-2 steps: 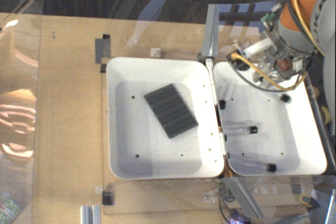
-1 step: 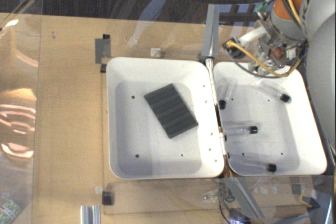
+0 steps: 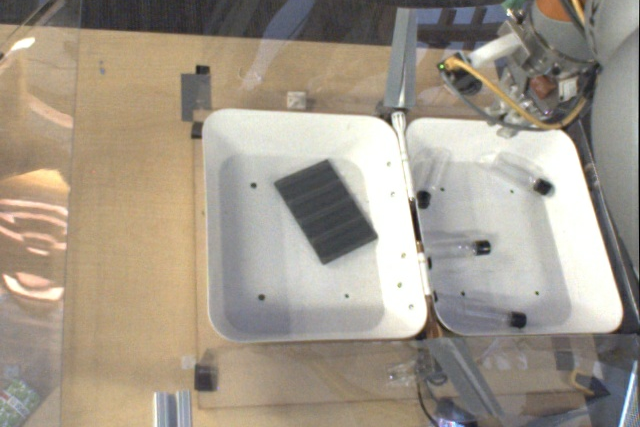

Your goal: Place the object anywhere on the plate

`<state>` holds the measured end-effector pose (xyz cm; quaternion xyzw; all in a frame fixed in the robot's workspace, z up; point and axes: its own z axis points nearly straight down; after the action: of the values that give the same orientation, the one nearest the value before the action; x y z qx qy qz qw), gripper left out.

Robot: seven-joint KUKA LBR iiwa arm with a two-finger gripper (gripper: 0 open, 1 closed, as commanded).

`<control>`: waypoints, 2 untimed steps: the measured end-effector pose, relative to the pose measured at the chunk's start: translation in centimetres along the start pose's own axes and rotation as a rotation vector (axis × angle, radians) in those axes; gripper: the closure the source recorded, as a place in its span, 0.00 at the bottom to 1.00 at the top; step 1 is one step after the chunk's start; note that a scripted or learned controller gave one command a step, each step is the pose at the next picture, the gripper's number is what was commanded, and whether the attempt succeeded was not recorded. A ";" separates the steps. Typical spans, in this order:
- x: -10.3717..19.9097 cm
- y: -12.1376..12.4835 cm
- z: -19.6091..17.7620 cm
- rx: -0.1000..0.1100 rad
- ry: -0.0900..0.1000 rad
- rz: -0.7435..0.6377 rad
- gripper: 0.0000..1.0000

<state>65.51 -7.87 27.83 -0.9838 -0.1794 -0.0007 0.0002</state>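
A dark grey ribbed plate [image 3: 326, 211] lies flat and turned at an angle in the middle of the left bin [image 3: 230, 315]. Several clear tubes with black caps lie in the right bin [image 3: 600, 305]: one at the back right [image 3: 528, 175], one in the middle [image 3: 466, 246], one near the front [image 3: 495, 316]. Another black-capped tube [image 3: 428, 183] rests against the left wall. My gripper [image 3: 517, 105] hangs over the back edge of the right bin, above and behind the tubes, with cables around the wrist. Nothing is visibly held in it.
The two bins meet at a raised divider [image 3: 410, 215]. A grey metal post [image 3: 402, 65] stands behind that joint. A small block [image 3: 296, 100] sits on the wooden bench behind the left bin, and black brackets [image 3: 199, 95] mark its corners.
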 end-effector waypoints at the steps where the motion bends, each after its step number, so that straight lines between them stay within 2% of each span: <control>1: -0.4 1.8 0.1 0.002 0.001 0.156 1.00; 2: 0.2 1.8 -3.5 0.002 0.001 0.149 1.00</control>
<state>66.32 -9.49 31.30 -0.9944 -0.1056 -0.0009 0.0011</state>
